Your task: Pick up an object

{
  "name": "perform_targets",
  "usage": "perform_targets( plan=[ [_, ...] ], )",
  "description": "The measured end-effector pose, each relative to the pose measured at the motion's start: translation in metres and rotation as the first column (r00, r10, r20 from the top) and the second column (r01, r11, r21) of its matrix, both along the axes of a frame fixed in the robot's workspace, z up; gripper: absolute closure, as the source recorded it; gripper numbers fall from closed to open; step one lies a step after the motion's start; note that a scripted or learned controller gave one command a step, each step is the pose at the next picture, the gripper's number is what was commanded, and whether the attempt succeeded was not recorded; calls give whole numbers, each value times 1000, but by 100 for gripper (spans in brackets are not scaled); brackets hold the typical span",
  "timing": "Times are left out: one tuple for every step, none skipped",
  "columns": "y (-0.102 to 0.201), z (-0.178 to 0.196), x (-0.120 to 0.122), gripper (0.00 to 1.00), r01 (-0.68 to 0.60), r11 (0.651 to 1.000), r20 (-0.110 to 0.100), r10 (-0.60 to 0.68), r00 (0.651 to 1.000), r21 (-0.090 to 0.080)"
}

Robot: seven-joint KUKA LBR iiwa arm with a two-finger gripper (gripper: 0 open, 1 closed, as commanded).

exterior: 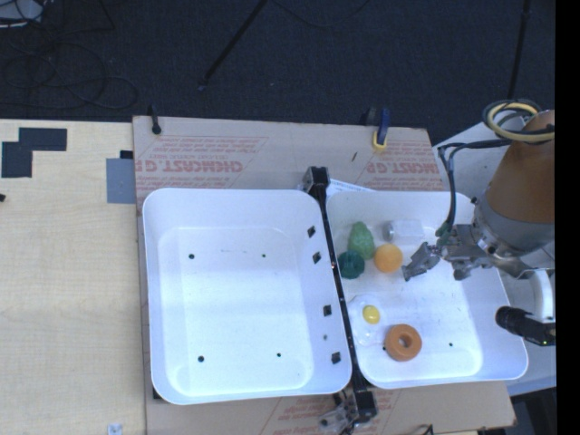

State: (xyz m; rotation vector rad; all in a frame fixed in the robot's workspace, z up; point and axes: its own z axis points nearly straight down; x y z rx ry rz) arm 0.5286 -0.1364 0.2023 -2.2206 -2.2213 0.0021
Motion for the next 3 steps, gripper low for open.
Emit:
perform_targets(
  plan=[
    [22, -121, 43, 0, -1, 1000, -1, 1, 1000, 1],
    [0, -115, 116, 0, -3, 1000, -8, 3, 1000, 3],
    [8, -115, 115, 0, 1, 1000, -1, -1, 1000, -2]
  ],
)
